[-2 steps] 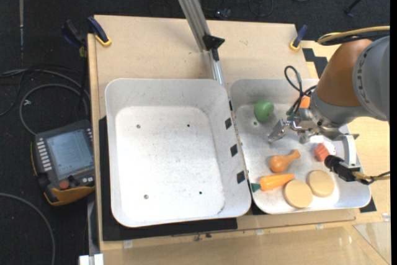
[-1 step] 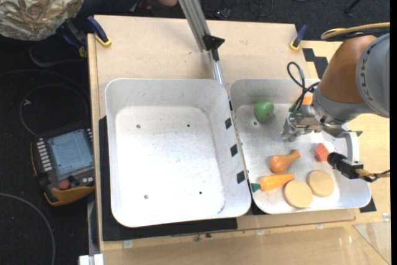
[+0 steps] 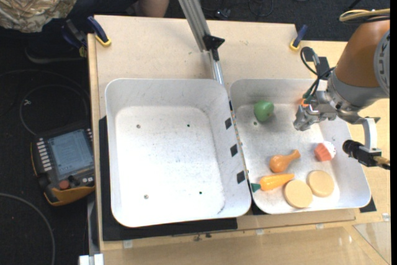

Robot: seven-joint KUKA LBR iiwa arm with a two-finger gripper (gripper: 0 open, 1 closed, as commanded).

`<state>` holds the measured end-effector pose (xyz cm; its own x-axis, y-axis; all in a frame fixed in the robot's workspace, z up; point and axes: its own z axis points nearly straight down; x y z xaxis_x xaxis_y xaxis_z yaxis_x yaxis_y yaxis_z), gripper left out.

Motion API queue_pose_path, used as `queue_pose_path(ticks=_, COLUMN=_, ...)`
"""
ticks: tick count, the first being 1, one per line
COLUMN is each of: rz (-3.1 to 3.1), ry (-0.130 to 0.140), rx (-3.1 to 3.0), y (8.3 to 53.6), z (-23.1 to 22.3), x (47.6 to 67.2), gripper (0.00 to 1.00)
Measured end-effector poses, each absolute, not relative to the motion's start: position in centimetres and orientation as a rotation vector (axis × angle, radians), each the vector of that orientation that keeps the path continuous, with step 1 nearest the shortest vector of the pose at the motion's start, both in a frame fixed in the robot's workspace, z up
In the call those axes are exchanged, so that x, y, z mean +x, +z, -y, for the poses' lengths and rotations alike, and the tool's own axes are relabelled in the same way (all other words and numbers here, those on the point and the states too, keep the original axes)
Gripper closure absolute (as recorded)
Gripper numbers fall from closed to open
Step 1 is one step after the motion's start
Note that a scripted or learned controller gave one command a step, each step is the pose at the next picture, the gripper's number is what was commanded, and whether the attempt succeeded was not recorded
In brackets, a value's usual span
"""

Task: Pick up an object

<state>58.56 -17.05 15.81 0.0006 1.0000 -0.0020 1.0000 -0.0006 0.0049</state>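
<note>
Six items in right bin (image 3: 360,198) (gripper (image 3: 301,123) nr green one (image 3: 263,110)).

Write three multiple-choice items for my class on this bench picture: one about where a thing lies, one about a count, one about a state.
1. Where does the green ball lie?
A. In the left bin
B. In the right bin, toward its far side
C. On the bare bench

2. How many pale round discs lie in the right bin?
A. Two
B. Four
C. None

3. What is the state of the gripper?
A. It lifts the green ball
B. It lies in the left bin
C. It is above the right bin, apart from the green ball

Answers:
1 B, the ball sits on the white floor near that bin's far wall.
2 A, one disc and a second touch at the near edge.
3 C, white floor shows between it and the ball.
</note>
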Motion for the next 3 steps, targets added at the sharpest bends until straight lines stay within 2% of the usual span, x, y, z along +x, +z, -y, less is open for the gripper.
queue_pose_path(ticks=2, rz=-2.222, ry=0.005, rx=2.213, y=25.3, z=16.1, x=59.1, gripper=1.00)
queue_pose_path(ticks=3, rz=-2.232, ry=0.002, rx=2.213, y=25.2, z=9.9, x=58.3, gripper=1.00)
